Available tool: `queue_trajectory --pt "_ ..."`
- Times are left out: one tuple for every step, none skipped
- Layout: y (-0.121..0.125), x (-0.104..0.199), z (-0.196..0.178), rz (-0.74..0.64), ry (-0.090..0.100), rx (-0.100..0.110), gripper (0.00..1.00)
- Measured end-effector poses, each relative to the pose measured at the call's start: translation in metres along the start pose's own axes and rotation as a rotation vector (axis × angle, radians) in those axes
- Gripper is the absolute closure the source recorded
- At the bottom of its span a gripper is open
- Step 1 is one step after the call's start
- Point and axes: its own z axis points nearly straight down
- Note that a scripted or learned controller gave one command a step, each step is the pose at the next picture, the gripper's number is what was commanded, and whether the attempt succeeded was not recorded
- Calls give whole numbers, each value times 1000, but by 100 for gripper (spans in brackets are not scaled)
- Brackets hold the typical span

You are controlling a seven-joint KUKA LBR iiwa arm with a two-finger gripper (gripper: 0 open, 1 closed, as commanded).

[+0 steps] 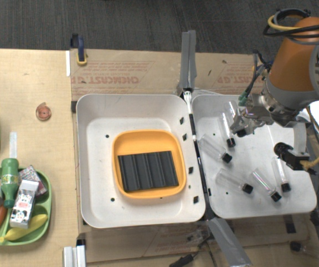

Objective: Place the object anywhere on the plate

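Hovering low over the back-left part of the right bin (pixel 309 199), the gripper (pixel 243 124) sits right among the clear tubes, and honestly I can't tell from this angle what it's doing at the tip or whether anything is actually in it. Too much cable and bracket clutter there.

Just beside it are two clear plastic tubes with black caps (pixel 227 131), and a few more tubes (pixel 262 183) lie scattered toward the front of that bin. Any of them could be the object, I guess. All of them lie in the right bin, well apart from the plate.

What I'd worry about: these tubes are see-through, round and slick-looking, so a pinch that's slightly off would probably just roll one away or squirt it out. They're also close together near the tip, so it could nudge a neighbour or catch two at once. And if a grab is only marginal, the carry across the divider (pixel 193 143) between the bins is where it'd likely drop.

The orange plate (pixel 120 143) sits in the middle of the left bin (pixel 93 204), with a dark ribbed block (pixel 148 170) already covering most of it. A tube dropped on those ribs might roll off the edge.

Pose-wise, the arm (pixel 301 54) comes in from the right, orange band up high, wrist angled down and leftward toward the tubes.
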Motion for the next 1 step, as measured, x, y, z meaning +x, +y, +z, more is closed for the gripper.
queue_trajectory --pt "12 13 -19 -41 0 0 100"
